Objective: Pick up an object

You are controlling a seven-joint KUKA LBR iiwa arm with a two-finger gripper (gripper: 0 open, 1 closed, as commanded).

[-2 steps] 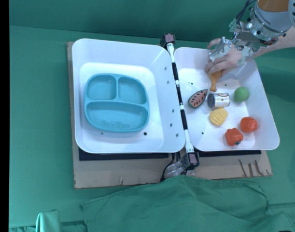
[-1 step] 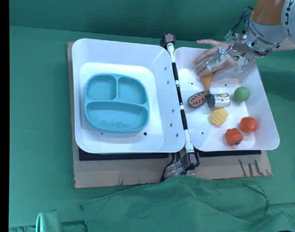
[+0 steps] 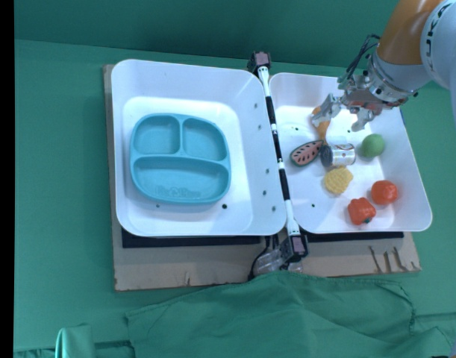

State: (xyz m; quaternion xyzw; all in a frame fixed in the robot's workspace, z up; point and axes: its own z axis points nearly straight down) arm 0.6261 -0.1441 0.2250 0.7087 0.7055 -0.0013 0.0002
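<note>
Bins: 2 shallow white ones side by side on a brown board atop the green-covered bench, joined by 1 black-and-white striped divider rod. Left bin: 1 teal plate w/ 3 compartments, lying flat. Right bin: 6 small items plus 1 orange piece. Counted: 1 watermelon-slice toy, touching 1 small silver can lying on its side; 1 green ball just beside the can, to its right; 1 yellow ridged piece just below the can; 1 orange round fruit and 1 red-orange pepper-like toy near the bin's front right corner, close together. Arm: 1, grey w/ orange band, entering from upper right, its far part cut off by the frame edge. Claw: hangs over the rear of the right bin, fingers spread apart, i.e. released; nothing seen clamped between them. An orange piece, approx. carrot-like, sits at the left fingertip; contact vs. mere overlap cannot be told, and its shape is partly masked by the finger. Green cloth bunched at the front edge covers part of the board; a clamp-like fitting at the rod's near end is hard to make out.
</note>
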